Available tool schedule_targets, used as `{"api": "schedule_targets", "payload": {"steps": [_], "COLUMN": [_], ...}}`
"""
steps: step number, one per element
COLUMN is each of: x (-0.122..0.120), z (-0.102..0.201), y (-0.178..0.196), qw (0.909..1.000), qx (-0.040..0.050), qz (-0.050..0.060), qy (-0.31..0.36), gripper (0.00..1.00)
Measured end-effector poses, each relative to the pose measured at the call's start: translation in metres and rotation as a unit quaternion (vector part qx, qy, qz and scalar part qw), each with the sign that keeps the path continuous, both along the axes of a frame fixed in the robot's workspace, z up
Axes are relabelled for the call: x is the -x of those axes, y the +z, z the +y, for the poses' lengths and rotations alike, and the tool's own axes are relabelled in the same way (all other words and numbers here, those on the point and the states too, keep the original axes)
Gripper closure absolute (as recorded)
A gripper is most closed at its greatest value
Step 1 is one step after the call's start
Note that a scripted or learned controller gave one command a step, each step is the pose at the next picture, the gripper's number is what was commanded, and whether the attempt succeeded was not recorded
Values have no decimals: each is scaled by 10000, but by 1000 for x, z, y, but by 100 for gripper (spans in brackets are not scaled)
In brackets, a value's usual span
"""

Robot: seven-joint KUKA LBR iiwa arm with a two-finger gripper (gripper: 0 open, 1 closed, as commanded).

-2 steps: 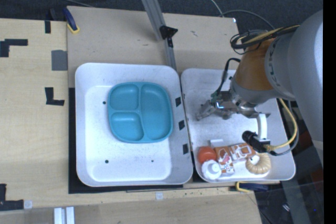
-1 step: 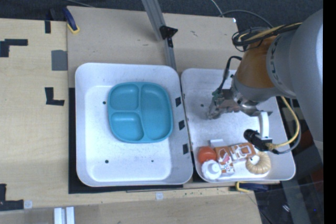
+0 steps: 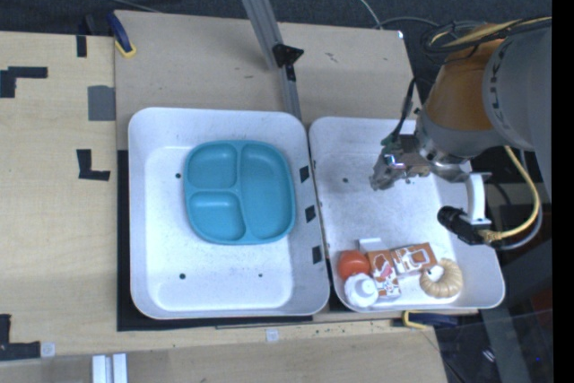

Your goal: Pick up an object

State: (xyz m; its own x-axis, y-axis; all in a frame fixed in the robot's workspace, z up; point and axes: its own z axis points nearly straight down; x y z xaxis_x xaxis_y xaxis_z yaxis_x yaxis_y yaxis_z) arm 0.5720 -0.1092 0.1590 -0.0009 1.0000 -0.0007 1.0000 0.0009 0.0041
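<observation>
Two white bins: the left bin [image 3: 152, 282] holds one teal divided plate [image 3: 239, 191]; the right bin [image 3: 359, 193] holds one gripper [image 3: 387, 172], fingers' state unclear, and, clustered at its near edge, one orange ball [image 3: 352, 263], one white bottle [image 3: 361, 291], one red-and-white packet [image 3: 400, 267], one tan ring [image 3: 442, 279]

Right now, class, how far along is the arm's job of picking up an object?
Nothing looks done yet: the orange ball, white bottle, printed packet and ring-shaped pastry all lie at the right bin's near edge. In hand: the gripper hangs above bare bin floor. Left: reaching an object, gripping, lifting.

Turquoise plate [image 3: 239, 192], white bins [image 3: 152, 282]
</observation>
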Motion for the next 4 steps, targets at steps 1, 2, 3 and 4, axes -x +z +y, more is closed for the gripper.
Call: {"api": "schedule_targets", "payload": {"steps": [1, 2, 3, 4], "x": [-3, -4, -9, -11], "z": [8, 9, 66, 129], "y": [46, 97, 101, 96], "qw": [10000, 10000, 10000, 10000], "qx": [-3, 0, -12, -12], "qz": [1, -3, 20, 28], "qy": [9, 5, 32, 37], "gripper": [100, 100, 100, 100]}}
